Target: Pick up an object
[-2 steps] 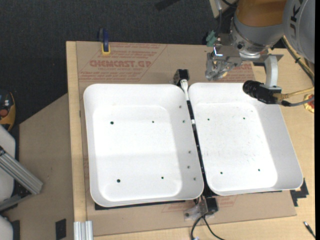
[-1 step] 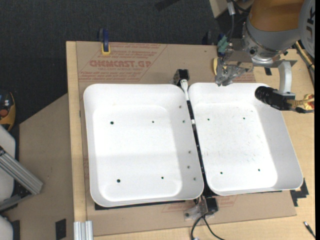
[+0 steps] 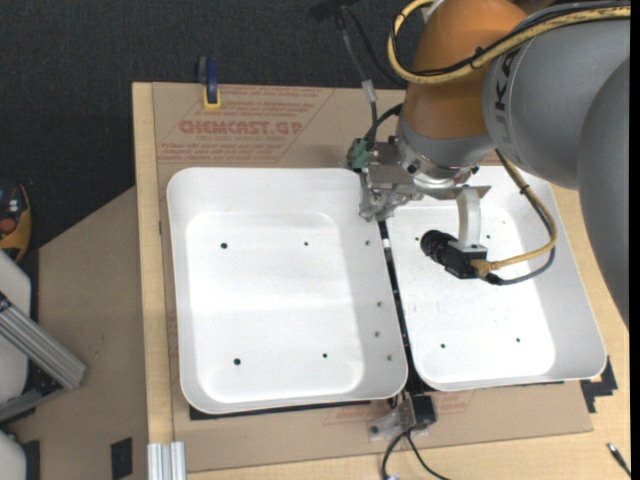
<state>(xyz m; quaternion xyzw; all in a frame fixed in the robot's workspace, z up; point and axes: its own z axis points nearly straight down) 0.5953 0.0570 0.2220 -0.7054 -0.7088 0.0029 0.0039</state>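
My gripper hangs over the far left part of the right bin, just below the orange band of the arm. Its two grey fingers stand wide apart. One finger is over the seam between the two bins and the other is further right, above the right bin's floor. Nothing sits between them. A black plug on a yellow cable hangs close to the right finger; it looks like part of the arm's wiring.
The left bin lies beside the right one, their rims touching along the middle. Both rest on a brown board with red print. A blue clamp holds the board's far edge. A small black connector sits at the near edge.
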